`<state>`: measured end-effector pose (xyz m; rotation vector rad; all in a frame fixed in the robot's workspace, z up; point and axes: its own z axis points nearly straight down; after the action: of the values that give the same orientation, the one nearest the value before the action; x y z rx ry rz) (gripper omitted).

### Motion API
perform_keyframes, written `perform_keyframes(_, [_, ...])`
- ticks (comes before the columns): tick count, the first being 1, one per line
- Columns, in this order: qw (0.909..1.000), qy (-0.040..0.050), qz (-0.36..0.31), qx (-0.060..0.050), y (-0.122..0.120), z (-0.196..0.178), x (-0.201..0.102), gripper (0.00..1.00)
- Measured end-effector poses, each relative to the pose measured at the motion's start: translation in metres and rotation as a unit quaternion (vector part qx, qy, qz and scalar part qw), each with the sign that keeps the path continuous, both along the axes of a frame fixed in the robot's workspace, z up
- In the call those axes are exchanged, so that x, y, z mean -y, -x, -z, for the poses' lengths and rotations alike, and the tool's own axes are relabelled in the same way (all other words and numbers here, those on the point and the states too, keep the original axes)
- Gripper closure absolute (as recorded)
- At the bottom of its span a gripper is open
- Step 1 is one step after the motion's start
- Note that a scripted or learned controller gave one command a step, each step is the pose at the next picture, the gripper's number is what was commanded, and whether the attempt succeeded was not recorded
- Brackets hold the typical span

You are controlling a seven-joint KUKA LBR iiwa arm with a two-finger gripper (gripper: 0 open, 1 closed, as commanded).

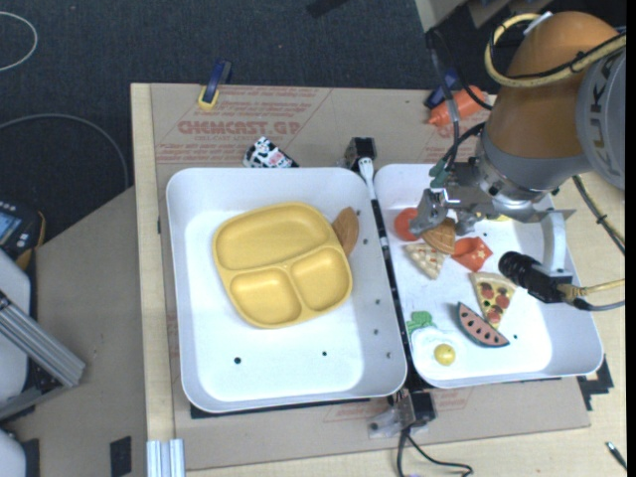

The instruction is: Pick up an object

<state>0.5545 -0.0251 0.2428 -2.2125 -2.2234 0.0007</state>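
Directly beneath the claw (438,219), in the right bin (571,341), lies a small tan toy food piece (440,237) touching a red tomato-like piece (408,224) on its left. Whether the claw grips the tan piece I cannot tell. The wrist hides that spot's upper side; the waffle wedge (425,260) lies just below.

Grey arm (606,117), orange band (547,78), yellow cable (512,43), metal pincer (435,210)

Two shallow white bins (189,266). One yellow three-compartment plastic plate (283,261) and one brown piece (347,229) in the left; the right holds about seven toy foods, including one watermelon slice (482,328), one pizza slice (494,294), one fried egg (440,349).
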Motion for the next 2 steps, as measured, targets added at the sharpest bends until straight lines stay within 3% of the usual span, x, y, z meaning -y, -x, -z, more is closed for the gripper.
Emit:
perform_keyframes(1, [1.0,0.0003,0.0,-0.001,0.039,0.0,-0.04,1.0])
perform_keyframes(2, [1.0,0.0005,0.0,-0.002,0.062,0.023,-0.086,1.0])
